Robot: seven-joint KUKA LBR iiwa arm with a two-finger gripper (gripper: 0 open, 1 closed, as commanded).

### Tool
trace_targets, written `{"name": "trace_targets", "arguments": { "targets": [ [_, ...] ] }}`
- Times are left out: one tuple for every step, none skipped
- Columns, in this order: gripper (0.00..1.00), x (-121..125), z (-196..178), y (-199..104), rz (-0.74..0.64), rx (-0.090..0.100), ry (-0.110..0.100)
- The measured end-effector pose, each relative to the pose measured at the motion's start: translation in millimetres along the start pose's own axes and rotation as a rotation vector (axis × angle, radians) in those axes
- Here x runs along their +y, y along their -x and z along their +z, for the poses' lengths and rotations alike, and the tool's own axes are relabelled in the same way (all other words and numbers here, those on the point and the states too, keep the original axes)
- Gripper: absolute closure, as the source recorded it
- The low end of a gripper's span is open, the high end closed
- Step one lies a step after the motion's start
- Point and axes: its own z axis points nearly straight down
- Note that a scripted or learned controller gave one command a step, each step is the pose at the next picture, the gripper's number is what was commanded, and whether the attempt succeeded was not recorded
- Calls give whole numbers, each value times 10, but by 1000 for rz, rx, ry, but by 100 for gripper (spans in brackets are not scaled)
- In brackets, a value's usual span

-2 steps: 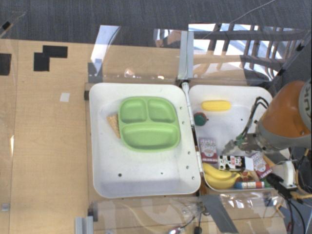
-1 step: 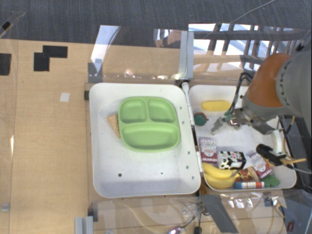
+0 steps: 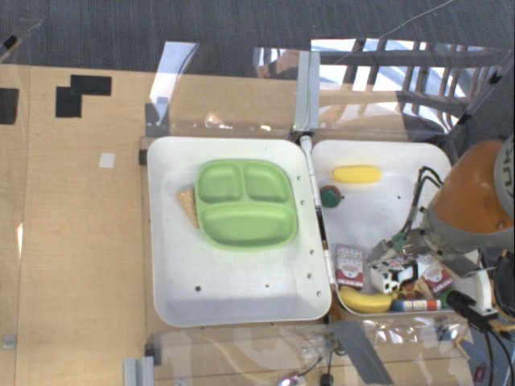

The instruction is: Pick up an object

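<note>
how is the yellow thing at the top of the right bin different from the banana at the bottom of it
The yellow thing is a short, straight, rounded block; the banana is longer and curved. The yellow thing lies alone on bare bin floor in the far part of the right bin; the banana sits against the near wall, crowded by small cartons. Both are yellow and lie flat.

Two white bins (image 3: pixel 161 240), one green plate (image 3: pixel 245 203), two bananas (image 3: pixel 356 174).

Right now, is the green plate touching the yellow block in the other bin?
Apart. The camera view shows the green plate in the left bin and the yellow block in the right bin, the bin walls between them.
</note>
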Motion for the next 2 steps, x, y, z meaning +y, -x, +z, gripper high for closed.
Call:
{"name": "trace_targets", "arguments": {
  "targets": [
    [100, 36, -116, -15, -1, 1, 6],
    [100, 1123, -927, -470, -4, 4, -9]
  ]
}}
